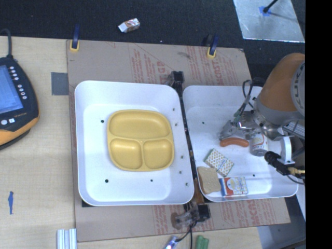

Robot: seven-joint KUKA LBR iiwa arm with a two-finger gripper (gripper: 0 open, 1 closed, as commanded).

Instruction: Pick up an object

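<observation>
We see a wooden desk (41, 180) with a sheet of brown cardboard (129, 61) on top, and a dark floor behind it. Two white bins sit side by side on the cardboard. The left bin (88, 139) holds a yellow plate (140, 139) with three parts. A grey and orange screen box (13, 102) lies at the far left of the desk.

The right bin (207, 100) holds the small things. There is an orange hot dog toy (234, 142) near the middle. Just beside it, to the right, stands a little can (258, 145). Lower down we see a checked packet (220, 162), a brown slice of bread (208, 180) and a small box with blue and red on it (234, 186).

The big grey and orange arm (280, 92) reaches in from the right. Its end effector (241, 126) is low in the right bin, right above the hot dog toy. It looks very close to it, maybe touching.

We cannot tell if the end effector is wide or squeezed together, because the parts there are small and mixed up.

So how far are we? We think the arm is at the reaching-down part. Nothing is lifted yet. Every toy lies flat on the bin floor. What is left is to squeeze one thing, likely the hot dog toy, and lift it up out of the bin.
</observation>
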